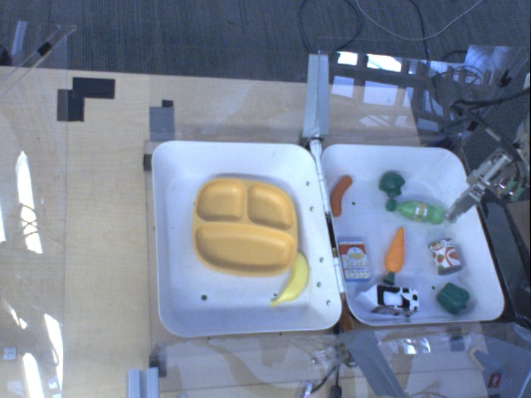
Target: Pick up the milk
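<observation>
Bench: pale wooden top [75, 247] with dark carpet beyond it and loose black cables [390, 11] trailing across the floor at the back.
Left bin: white and shallow [174, 297], holding a yellow divided tray [246, 225] with three compartments; a banana [294, 279] lies against the tray's lower right corner.
Right bin: white as well [481, 305], set just beside the left one, with the smaller items scattered in it.
Milk: a small black-and-white cow-patterned carton [397, 298] lying near the front edge of the right bin, below the carrot and well apart from the gripper.
Carrot: orange [395, 250], pointing up and down in the middle of the right bin.
Hot dog: reddish sausage [340, 195] near the bin's left wall at the back.
Broccoli: dark green [392, 184] at the back, just above the green bottle [420, 213], which lies on its side.
Boxes: a small printed carton [354, 259] stands left of the carrot; a red-and-white one [446, 256] sits to its right.
Green block: dark green lump [454, 298] in the front right corner.
Gripper: reaching in from the right [458, 210], its tip just beside the bottle's cap end; I can't make out whether it's clenched or released.
</observation>
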Controlling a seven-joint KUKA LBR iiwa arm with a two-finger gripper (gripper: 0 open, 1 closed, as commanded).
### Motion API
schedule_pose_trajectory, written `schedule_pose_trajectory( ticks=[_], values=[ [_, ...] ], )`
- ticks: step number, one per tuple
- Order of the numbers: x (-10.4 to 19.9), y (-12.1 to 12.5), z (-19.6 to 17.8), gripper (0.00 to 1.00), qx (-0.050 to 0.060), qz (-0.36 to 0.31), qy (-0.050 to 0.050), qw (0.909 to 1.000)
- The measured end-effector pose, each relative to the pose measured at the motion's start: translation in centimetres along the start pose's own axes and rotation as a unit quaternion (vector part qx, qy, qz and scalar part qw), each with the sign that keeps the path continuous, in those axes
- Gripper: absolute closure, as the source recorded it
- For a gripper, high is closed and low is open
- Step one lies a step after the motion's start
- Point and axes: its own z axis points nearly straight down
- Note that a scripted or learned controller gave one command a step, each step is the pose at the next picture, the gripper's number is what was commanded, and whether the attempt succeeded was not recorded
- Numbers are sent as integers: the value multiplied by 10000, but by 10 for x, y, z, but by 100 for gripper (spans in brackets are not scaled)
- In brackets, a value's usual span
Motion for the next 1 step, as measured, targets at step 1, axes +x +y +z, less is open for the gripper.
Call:
schedule_pose_trajectory(
  ticks=[1],
  values=[
    [52,-47,93,0,8,-938,24,9956]
  ],
)
